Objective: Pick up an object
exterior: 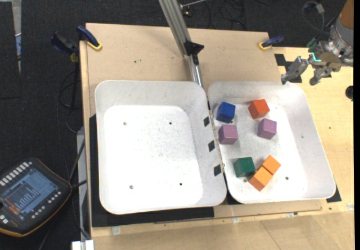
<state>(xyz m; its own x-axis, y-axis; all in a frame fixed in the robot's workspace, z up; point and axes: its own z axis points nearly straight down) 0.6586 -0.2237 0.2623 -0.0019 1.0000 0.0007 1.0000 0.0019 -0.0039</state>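
6 blocks are seen in the right bin (313, 148): a blue block (226, 112), red block (259, 108), 2 purple blocks (228, 133), a green block (244, 166) and 2 touching orange blocks (265, 173). The pincer (307, 71) is held spread, pinching nothing, above the bin's upper right rim.

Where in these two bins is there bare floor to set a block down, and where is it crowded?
The left bin has bare floor wall to wall. In the right bin, free patches lie along its right wall and near corner, past the purple block. Crowded: between blue block and orange blocks.
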